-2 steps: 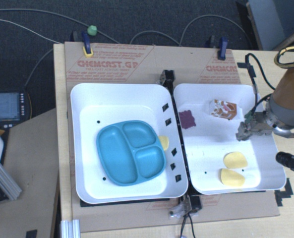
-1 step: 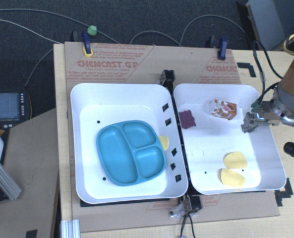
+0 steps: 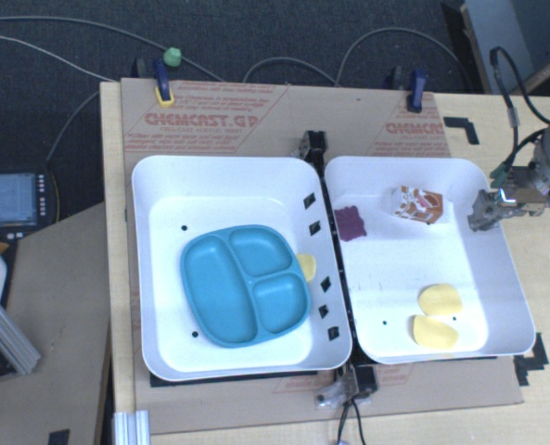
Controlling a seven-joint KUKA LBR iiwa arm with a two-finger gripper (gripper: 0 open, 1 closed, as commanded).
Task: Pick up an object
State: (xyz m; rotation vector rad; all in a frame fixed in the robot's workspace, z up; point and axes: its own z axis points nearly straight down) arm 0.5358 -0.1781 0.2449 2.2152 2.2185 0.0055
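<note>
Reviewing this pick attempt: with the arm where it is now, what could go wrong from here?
1. The tool sits at the right bin's far rim; descending here could strike the wall.
2. The two pale yellow rounded pieces touch, so a grasp may nudge or catch both.
3. The flat purple piece lies low near the dividing wall, and may be hard to pinch.

The flat brown cardboard sheet (image 3: pixel 256 109) under the bins bears red print reading "CHEMCAST GP" at far left. The same red word, "CHEMCAST", stands again at its far right.
</note>
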